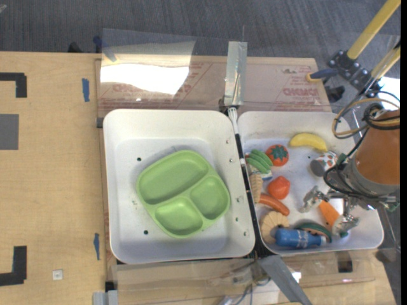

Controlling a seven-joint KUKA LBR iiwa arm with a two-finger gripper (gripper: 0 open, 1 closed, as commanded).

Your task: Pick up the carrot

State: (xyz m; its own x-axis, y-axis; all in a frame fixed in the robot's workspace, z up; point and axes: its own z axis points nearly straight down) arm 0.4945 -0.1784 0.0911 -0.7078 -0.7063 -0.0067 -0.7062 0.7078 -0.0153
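The carrot (328,213), a short orange piece, lies on the floor of the right bin (372,239) near its right side. My gripper (331,209) is down over it, coming in from the right under the orange wrist band. One metal finger (311,199) stands left of the carrot and the other finger (348,220) to its lower right. The fingers are spread wider than the carrot, so the gripper is open and straddles it. The carrot's right end is partly hidden by the gripper.
The right bin also holds a banana (308,140), a tomato (277,155), a green pea pod (259,161), a red pepper (278,187), a blue bottle (294,237) and several other toys. A green divided plate (183,192) sits in the left bin (121,170).
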